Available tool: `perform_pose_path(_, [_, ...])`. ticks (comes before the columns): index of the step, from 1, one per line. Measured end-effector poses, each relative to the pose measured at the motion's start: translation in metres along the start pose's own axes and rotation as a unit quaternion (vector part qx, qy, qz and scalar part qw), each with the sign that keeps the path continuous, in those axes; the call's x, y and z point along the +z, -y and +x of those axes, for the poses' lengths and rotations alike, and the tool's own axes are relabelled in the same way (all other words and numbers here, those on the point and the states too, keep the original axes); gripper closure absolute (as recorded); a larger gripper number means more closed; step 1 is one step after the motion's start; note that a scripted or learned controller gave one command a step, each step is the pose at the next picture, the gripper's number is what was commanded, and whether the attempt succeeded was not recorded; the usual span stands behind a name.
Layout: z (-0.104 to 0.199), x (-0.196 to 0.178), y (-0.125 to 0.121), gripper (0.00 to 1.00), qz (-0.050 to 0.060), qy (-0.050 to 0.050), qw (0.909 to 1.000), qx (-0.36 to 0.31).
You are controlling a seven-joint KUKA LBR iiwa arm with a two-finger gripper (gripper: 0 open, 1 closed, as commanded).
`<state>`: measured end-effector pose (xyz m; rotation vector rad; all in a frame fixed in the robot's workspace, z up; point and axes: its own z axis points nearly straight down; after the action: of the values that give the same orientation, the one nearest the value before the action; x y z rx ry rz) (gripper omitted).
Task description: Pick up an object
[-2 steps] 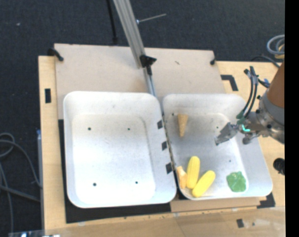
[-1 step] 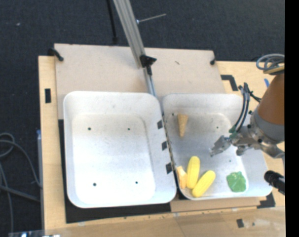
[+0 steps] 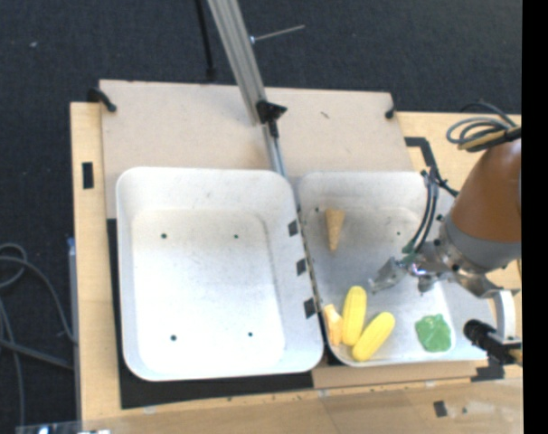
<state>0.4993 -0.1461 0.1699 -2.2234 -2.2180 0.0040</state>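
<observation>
The arm [image 3: 491,206] is reaching in from the right over the right bin [image 3: 364,193], and the main risk is looking like a miss: its gripper [image 3: 402,275] is hanging above bare bin floor, apart from every object, so closing there would catch nothing. How far the pincer is parted cannot be told from this slanted view, and nothing is showing between its tips. The nearest candidates are lying toward the near edge: two yellow corn cobs [image 3: 364,324] are touching each other, so a grab there may be pushing one aside or wedging both, while the green piece [image 3: 433,333] is sitting close to the near-right wall, where a finger could be striking the rim. The small cone [image 3: 334,229] is lying farther off, near the divider. The left bin [image 3: 211,274] is sitting just beside, both resting on a pale bench [image 3: 247,125] over dark carpet [image 3: 39,43].
</observation>
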Motion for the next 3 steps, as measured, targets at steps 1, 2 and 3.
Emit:
perform_pose_path(1, [0.004,0.042,-0.001,0.00,-0.002,0.000,1.0000,0.001])
perform_pose_path(2, [0.003,0.029,-0.003,1.00,-0.006,0.000,1.0000,0.003])
perform_pose_path(3, [0.005,-0.020,0.003,1.00,-0.005,0.000,1.0000,-0.003])
